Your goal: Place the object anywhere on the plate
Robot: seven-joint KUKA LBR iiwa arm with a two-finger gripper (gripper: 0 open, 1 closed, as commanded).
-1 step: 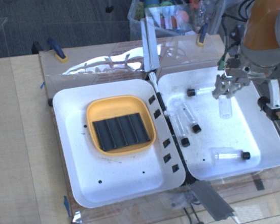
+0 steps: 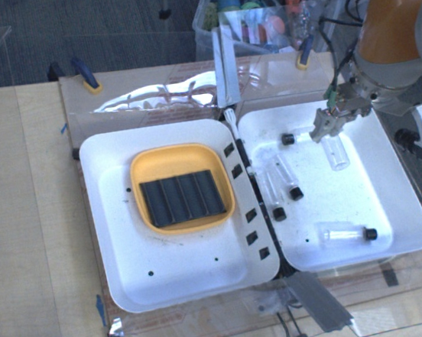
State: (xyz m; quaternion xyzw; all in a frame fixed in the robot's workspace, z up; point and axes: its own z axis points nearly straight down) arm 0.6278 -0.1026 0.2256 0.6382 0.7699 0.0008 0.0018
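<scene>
The gripper [image 2: 327,127] hangs over the upper part of the right bin [image 2: 400,200], and just beneath its tip sits a clear plastic tube [image 2: 337,153], uncapped as far as I can judge. Whether the claw is apart, together or clamped on that tube, I cannot tell from this slant. Lower in the same bin lie 2 clear tubes with black caps [image 2: 282,181], side by side near the divider, and another capped tube [image 2: 345,236] rests toward the near edge. A loose black cap [image 2: 288,140] sits up by the far wall. Across in the left bin [image 2: 125,275] waits the yellow plate [image 2: 143,169], carrying a black ridged insert [image 2: 182,198]. These tubes look light, stiff and slick, and being round they will likely roll or squirt out of a pinch. Best bet, I reckon: close across the tube's middle, square to its length.
</scene>
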